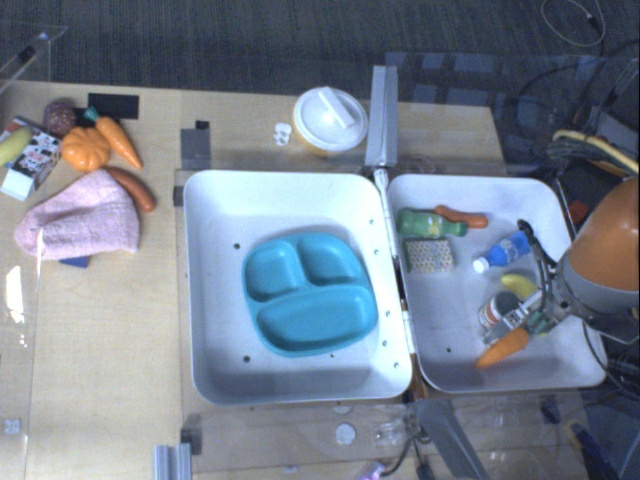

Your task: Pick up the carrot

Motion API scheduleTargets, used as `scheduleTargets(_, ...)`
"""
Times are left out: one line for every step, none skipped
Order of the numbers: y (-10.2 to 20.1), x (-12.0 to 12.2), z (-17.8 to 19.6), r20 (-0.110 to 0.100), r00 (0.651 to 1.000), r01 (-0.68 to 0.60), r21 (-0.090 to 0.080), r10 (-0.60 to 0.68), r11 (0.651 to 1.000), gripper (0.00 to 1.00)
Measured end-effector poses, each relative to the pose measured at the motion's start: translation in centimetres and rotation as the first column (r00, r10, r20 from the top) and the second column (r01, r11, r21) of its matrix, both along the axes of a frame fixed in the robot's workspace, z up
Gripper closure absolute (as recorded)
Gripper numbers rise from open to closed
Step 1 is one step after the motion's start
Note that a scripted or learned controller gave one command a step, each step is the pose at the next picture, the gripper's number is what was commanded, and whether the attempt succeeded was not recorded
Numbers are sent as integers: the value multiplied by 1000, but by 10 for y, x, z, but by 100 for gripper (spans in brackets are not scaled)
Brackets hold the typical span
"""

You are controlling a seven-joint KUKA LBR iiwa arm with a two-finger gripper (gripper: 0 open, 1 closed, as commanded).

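An orange carrot lies slanted in the right bin, near its front right corner, thick end pointing up and to the right. My gripper comes in from the right under the orange wrist band and sits right at that thick end, touching or nearly touching it. The carrot's body rests low against the bin floor. A second carrot with a green top lies on the bench at the far left, outside both bins.
The right bin also holds a green bottle, a red pepper, a speckled sponge, a blue bottle, a yellow piece and a small can. A blue divided plate lies in the left bin.
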State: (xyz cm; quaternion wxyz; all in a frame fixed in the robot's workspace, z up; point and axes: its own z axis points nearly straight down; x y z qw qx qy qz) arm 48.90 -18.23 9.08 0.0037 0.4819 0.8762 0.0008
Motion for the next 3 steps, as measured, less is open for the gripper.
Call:
scheduleTargets(0, 3, 12, 7, 1000, -3, -2, 3, 1000, 100)
scheduleTargets(41, -1, 135, -1, 1000, -3, 1, 3, 1000, 100)
scheduleTargets(41, -1, 135, -2, 1000, -4, 1, 4, 1000, 0)
